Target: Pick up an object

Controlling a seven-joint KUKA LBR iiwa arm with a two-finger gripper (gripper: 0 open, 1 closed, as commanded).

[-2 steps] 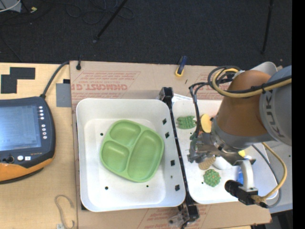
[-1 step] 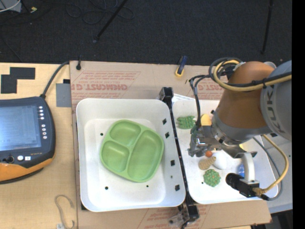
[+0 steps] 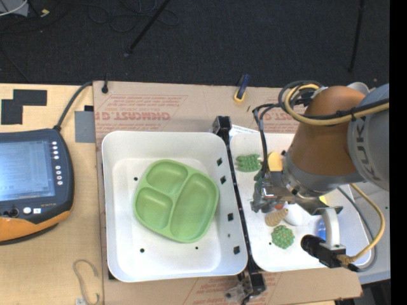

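inventory, near edge to far edge.

1. thin pale cord loop [image 3: 84, 277]: lies on the brown cardboard sheet with red print [image 3: 146, 110], at the near left, outside both bins.
2. right shallow white bin [image 3: 259, 254]: holds the small loose items listed in 3 to 8.
3. green knobbly ball [image 3: 282, 236]: on the bin floor, nearest of the small items and apart from the bin walls.
4. tan ridged lump [image 3: 275, 218]: just beyond the ball and just beside the gripper.
5. small white rounded piece [image 3: 296, 216]: touching or almost touching the tan lump on its right.
6. gripper [image 3: 266, 199]: low over the right bin, near its left wall and directly above the tan lump. whether it is open or closed cannot be told, and nothing is seen held in it.
7. yellow rounded piece [image 3: 275, 161]: beyond the gripper, partly hidden by the grey arm with the orange band [image 3: 327, 138].
8. green knobbly flat piece [image 3: 248, 162]: just left of the yellow piece, possibly a toy vegetable.
9. left shallow white bin [image 3: 121, 246]: holds one item.
10. green three-compartment plastic plate [image 3: 177, 200]: lies flat in the middle of the left bin.
11. grey and orange handheld control screen [image 3: 28, 176]: on the bench, left of the bins.
12. blue and yellow clamp [image 3: 241, 89]: at the far edge of the cardboard.
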